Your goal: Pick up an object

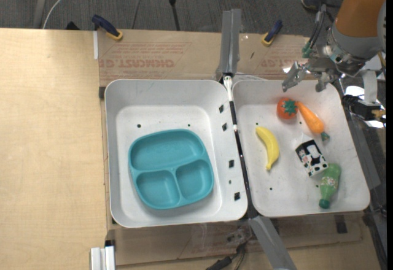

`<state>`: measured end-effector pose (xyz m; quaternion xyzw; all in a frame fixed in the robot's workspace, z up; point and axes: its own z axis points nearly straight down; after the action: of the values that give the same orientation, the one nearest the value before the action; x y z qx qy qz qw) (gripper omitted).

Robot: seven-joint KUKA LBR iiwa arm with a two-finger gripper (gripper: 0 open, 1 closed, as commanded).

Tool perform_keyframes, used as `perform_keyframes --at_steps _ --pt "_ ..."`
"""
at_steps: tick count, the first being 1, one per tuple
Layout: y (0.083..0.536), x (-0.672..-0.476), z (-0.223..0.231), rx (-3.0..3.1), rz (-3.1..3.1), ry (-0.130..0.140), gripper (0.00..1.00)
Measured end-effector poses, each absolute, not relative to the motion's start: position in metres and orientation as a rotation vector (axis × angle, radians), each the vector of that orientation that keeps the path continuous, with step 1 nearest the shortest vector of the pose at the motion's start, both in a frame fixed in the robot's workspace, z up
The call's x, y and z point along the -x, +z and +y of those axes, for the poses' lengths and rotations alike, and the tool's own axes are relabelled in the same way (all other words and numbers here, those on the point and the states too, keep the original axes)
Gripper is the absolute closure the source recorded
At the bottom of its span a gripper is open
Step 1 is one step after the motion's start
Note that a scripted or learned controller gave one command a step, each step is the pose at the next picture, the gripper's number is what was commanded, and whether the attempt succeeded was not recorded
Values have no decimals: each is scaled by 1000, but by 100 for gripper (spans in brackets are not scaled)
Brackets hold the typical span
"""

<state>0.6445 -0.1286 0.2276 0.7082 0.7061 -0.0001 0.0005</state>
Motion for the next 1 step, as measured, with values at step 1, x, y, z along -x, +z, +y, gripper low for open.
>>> perform_keyframes --at_steps 1 --pt "203 -619 -53 -2326 2116 -6 0"
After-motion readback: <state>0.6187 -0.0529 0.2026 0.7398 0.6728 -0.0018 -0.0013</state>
